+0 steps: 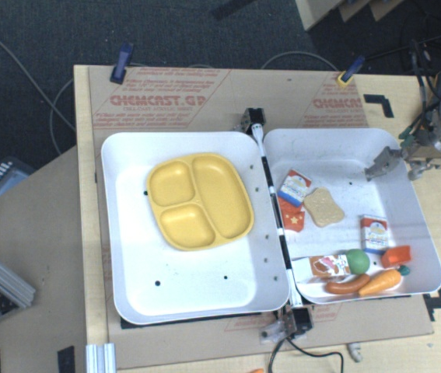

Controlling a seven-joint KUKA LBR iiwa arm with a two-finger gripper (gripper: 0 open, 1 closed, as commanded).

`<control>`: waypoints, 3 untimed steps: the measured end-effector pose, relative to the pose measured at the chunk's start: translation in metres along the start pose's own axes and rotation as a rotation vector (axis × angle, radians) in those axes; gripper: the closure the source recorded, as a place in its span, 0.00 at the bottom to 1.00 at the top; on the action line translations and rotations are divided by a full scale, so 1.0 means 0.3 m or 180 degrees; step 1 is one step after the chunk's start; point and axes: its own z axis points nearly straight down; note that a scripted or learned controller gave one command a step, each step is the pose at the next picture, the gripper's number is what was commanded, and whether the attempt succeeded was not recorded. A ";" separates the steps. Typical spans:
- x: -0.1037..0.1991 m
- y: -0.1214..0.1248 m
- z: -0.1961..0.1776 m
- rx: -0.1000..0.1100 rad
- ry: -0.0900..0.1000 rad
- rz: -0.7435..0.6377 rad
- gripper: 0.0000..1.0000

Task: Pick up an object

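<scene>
We've got the gripper [397,162] hanging over the upper right corner of the right bin [337,142], right by its rim. It's got nothing in it, and from this angle we can't tell how wide the jaws are set.

The stuff to grab is all lower down in that bin — a slice of bread [323,207] near the middle with a red-and-white packet [295,187] just beside it, another small packet [374,233] off to the right, and a carrot [379,282], a sausage [346,287] and a green ball [358,262] bunched along the bottom edge.

The left bin [127,208] holds a yellow divided plate [198,200].
</scene>
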 end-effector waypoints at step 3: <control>0.275 -0.136 0.086 -0.0006 0.0004 -0.0007 1.00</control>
